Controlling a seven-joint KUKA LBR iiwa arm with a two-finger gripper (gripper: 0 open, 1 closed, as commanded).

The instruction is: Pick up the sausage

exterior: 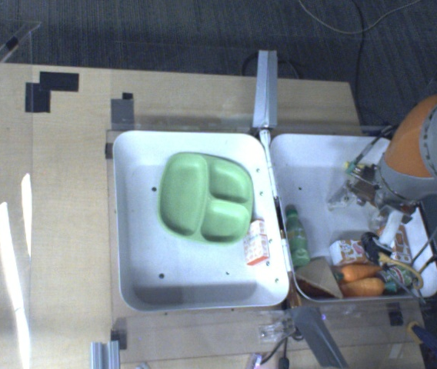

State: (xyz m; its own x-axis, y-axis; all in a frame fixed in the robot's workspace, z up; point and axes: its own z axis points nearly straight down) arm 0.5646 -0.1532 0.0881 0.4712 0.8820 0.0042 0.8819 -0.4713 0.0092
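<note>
The sausage point(365, 287) looks like an orange-brown oblong lying in the right bin's point(311, 160) front corner. A second, similar orange piece point(357, 272) lies right behind it. My gripper point(355, 181) hangs over the right-hand middle of the same bin, well behind the sausage and apart from it. The grey arm with its orange band point(411, 141) comes in from the right.
A green bottle point(296, 238) lies along the right bin's left wall, with a brown wedge point(320, 279) and a printed packet point(349, 249) near the front. The left bin point(134, 229) holds a green divided plate point(205, 197) and a small white-and-red carton point(257, 246).
</note>
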